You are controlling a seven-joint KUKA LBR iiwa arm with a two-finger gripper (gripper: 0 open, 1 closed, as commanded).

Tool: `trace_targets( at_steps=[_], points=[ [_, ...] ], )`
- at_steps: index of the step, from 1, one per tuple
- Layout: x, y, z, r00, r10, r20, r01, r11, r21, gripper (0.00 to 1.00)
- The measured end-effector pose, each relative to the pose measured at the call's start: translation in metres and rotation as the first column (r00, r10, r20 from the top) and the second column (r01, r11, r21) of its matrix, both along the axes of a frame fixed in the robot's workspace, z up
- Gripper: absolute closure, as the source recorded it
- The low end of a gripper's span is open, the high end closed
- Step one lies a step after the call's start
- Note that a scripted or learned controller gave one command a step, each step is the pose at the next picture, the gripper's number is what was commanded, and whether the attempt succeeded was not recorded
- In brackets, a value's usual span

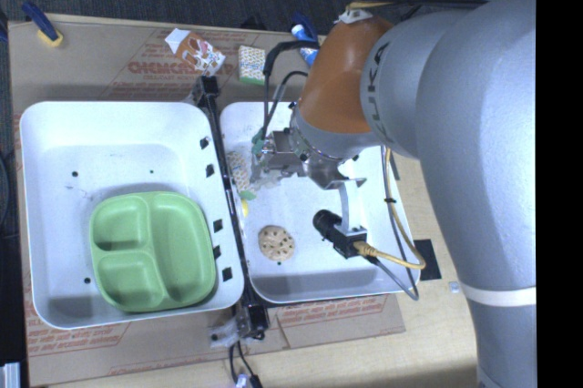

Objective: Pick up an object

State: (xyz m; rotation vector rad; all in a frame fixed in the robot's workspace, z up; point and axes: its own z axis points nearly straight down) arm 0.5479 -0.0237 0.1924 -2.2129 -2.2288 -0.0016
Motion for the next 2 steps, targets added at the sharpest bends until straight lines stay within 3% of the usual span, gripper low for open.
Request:
trace_targets(
  at_steps=[1, 2],
  points=[
    [0.000, -0.001, 0.000, 1.000, -0.001, -0.001, 0.001, 1.000, -0.001, 0.00],
    [-0.024, -0.076, -0.088, 1.000, -0.002, -0.006, 0.002, 1.000, -0.002, 0.00]
  ],
)
